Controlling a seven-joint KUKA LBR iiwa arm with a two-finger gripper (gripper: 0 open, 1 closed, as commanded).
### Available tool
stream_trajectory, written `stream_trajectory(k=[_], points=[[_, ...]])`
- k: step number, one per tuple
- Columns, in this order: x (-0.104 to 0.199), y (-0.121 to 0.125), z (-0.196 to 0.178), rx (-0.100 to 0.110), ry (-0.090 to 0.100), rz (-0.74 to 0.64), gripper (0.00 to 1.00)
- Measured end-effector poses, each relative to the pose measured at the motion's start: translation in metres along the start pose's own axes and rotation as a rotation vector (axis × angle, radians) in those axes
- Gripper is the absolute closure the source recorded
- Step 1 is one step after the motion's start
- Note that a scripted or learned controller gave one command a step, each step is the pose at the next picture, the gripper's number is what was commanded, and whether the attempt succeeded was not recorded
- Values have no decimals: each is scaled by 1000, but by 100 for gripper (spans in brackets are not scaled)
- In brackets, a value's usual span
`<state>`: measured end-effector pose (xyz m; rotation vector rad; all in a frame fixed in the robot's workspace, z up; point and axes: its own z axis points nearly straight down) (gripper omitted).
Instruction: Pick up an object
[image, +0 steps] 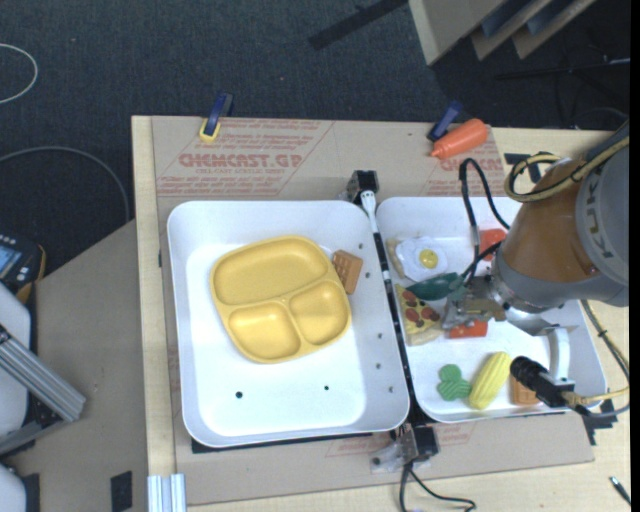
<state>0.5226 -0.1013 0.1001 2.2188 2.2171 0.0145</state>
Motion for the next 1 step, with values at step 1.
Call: stream_trajectory(k=[1], points=[[9,-3,-55,4,-4,-2,100]])
